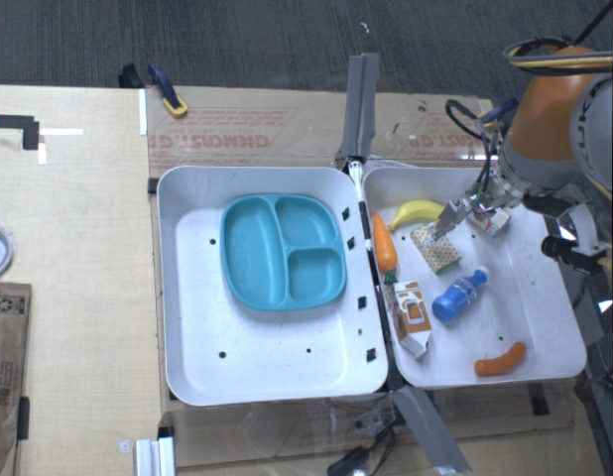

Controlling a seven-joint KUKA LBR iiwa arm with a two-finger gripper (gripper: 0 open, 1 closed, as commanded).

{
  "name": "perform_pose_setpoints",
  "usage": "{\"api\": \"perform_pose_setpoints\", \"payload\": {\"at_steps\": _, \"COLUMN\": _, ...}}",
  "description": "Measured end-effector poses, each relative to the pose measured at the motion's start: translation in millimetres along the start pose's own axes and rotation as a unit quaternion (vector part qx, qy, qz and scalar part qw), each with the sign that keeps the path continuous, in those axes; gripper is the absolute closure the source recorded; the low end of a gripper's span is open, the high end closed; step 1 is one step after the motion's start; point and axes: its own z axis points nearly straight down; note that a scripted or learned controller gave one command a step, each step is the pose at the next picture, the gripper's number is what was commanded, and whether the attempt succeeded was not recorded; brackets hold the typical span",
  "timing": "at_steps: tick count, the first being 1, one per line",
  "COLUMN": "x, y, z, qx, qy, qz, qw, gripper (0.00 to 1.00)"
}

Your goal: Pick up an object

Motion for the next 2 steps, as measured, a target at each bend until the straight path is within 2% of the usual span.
{"api": "perform_pose_setpoints", "payload": {"at_steps": 1, "x": 30.0, "y": 3.3, "z": 33.1, "qx": -0.001, "qy": 0.0, "qz": -0.11, "qw": 0.994, "gripper": 0.0}}
{"api": "perform_pose_setpoints", "payload": {"at_steps": 2, "x": 28.3, "y": 2.8, "z": 27.3, "qx": 0.0, "qy": 0.001, "qz": -0.108, "qw": 0.9942, "gripper": 1.0}}
